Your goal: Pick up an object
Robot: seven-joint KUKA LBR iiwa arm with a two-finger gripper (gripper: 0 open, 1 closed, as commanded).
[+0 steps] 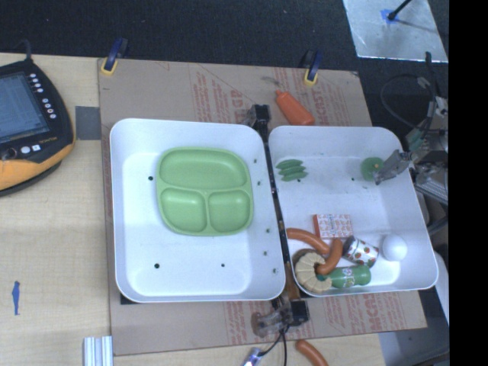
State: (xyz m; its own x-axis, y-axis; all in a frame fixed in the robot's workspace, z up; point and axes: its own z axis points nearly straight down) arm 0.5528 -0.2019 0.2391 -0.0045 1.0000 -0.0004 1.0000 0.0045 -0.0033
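The right bin (412,204) holds several objects. A small green round piece (370,166) lies near its far right side, and a green leafy piece (290,169) near its far left. A patterned little box (332,225), a curved orange sausage (319,247), a printed can (360,250), a white ball (394,247), a green bottle (345,277) and a round woven disc (306,268) crowd the near end. My gripper (392,165) comes in low over the bin's right rim, just right of the green round piece. I see nothing held in it.
The left bin (130,227) carries a green divided plate (205,191). An orange carrot-like toy (293,109) lies on the cardboard behind the bins and another orange piece (311,351) in front. A teach pendant (27,124) rests at far left.
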